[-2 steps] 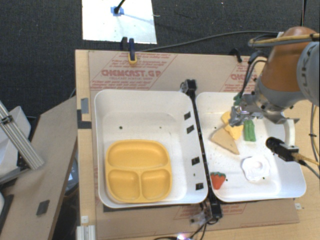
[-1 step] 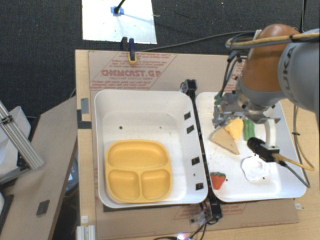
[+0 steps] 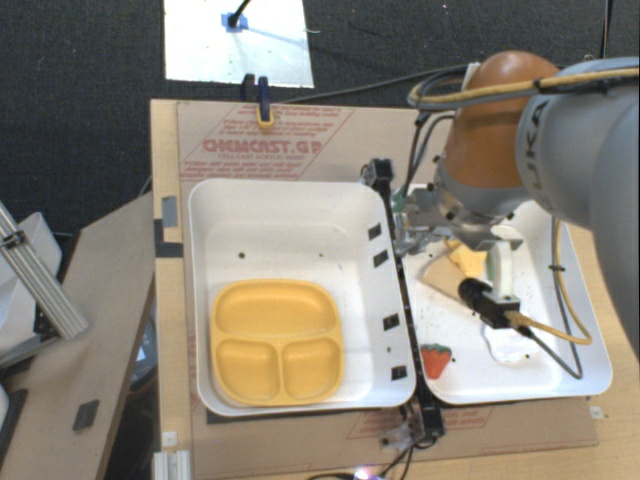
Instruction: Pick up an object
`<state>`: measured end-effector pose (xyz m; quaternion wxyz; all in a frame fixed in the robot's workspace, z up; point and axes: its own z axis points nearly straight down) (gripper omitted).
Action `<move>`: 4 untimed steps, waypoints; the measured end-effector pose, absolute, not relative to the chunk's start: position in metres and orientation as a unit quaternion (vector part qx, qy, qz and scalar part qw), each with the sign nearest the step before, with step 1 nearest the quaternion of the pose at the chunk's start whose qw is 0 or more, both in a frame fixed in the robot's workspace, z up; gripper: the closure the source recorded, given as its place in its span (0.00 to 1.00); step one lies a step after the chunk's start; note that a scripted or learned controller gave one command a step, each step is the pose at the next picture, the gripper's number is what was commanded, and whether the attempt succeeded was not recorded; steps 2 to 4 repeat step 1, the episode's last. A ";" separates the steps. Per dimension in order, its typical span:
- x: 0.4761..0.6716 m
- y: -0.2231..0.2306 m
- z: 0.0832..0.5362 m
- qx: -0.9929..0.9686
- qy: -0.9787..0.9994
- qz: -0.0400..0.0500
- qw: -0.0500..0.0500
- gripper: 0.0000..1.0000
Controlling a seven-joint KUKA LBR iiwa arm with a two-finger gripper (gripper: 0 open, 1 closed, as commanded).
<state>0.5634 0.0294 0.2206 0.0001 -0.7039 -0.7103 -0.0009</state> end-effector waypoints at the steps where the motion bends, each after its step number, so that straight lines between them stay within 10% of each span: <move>1: 0.572 0.080 0.230 -0.704 -0.710 -0.002 0.000 1.00; 4: 0.572 0.080 0.230 -0.704 -0.710 -0.002 0.000 1.00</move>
